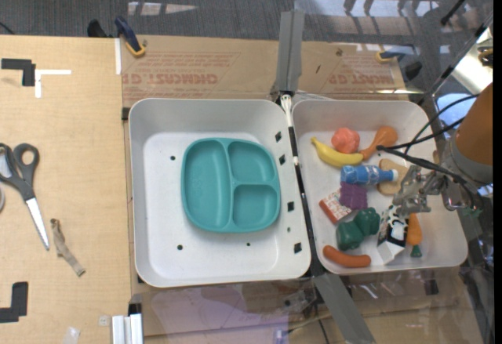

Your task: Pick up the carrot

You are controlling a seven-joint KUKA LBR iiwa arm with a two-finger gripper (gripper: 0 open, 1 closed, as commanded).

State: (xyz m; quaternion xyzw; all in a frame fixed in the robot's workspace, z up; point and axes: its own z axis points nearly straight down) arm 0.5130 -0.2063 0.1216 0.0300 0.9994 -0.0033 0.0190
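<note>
We see the carrot [414,232] near the right bin's [439,260] front right corner, long axis roughly upright in view. Our gripper [413,195] hangs just above it, toward the bin's back; metal and cables clutter it, so its grip is unreadable.

Claw [409,195] reads as bare metal, dull silver with small glints, and just below it the carrot [414,231] looks like smooth orange plastic. Left of the claw, the bottle [365,175] shines glossy blue, the banana [336,154] a satiny yellow plastic. Lower left, the sausage [346,258] has a slick red sheen. The bin [447,256] under it is smooth white plastic, faintly shiny. Far left, the tray [231,184] is matt teal plastic, and the scissors [25,186] show polished steel blades on a matt wood-grain bench [63,139].
</note>
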